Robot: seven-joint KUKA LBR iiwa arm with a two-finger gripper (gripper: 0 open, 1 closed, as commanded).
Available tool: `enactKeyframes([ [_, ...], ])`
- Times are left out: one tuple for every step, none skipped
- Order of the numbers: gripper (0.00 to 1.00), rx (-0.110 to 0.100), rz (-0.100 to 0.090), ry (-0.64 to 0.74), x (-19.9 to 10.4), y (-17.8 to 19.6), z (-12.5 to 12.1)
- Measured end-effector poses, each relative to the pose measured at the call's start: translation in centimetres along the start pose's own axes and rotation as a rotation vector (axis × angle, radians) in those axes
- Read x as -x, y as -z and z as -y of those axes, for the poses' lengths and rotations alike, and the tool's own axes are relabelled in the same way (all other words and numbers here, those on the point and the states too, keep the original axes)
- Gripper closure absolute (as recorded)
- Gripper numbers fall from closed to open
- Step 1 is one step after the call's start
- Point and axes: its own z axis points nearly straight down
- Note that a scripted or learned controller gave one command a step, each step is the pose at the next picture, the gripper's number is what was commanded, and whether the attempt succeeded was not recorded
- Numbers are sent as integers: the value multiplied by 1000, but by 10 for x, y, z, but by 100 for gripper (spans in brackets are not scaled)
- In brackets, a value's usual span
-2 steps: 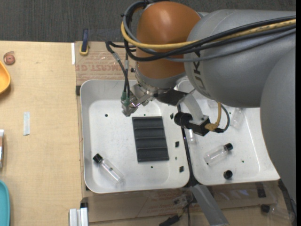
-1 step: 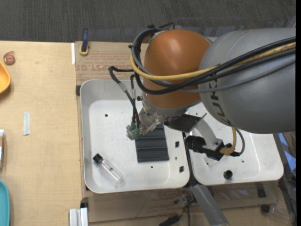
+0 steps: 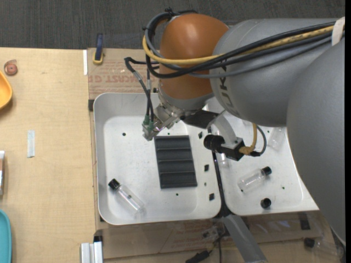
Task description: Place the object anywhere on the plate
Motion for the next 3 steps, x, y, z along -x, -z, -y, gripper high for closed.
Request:
enactKeyframes([
  [100,1,1,148,-18,65,-9],
  [100,0,0,253,-21,27,-8],
  [100,1,1,312,-47,56,39],
])
